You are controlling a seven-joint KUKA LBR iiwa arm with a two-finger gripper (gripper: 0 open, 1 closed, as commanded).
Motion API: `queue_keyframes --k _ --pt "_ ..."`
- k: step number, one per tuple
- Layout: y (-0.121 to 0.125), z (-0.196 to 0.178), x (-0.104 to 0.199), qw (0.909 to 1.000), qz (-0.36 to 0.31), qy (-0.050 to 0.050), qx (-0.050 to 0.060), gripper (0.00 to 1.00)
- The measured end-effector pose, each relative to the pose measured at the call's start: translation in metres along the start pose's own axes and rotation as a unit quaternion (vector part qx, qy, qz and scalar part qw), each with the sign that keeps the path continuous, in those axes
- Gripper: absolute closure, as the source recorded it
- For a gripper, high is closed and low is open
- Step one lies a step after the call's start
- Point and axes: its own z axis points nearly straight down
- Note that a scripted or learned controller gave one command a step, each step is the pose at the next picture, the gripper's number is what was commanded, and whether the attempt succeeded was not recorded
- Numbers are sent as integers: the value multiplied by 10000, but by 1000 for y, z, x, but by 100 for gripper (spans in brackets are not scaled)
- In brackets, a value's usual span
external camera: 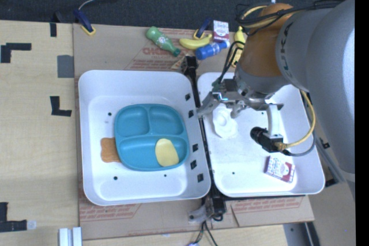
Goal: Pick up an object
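my arm (300, 60) comes in from the right and hangs over the right bin (311, 184), covering most of its upper half. my gripper (230, 108) sits low near that bin's left wall, just above a white object (225, 127) lying on the bin floor; white on white, so i can't make out what it is or whether my tool touches it. from this angle i cannot tell whether the tool is wide or narrow, and nothing is plainly held.

a small red and white packet (279, 169) lies near the right bin's lower right corner, well apart from my gripper, with bare floor between it and the left wall.

in the left bin (92, 95) a blue divided plate (151, 136) fills the middle. a yellow piece (167, 152) rests in its lower right compartment, and a tan piece (108, 150) pokes out from under its left edge. a strip of bare floor runs all around the plate.

behind the bins, on the cardboard, a green bottle (162, 41), a banana (195, 42), a blue object (209, 51) and a small carton (221, 29) cluster together.
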Motion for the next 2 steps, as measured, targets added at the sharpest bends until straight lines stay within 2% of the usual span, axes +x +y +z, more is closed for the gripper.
queue_keyframes --k 1,2 --pt "-72 0 12 10000 7 -2 -4 0" --pt "-83 -29 -76 10000 16 -10 -13 0"
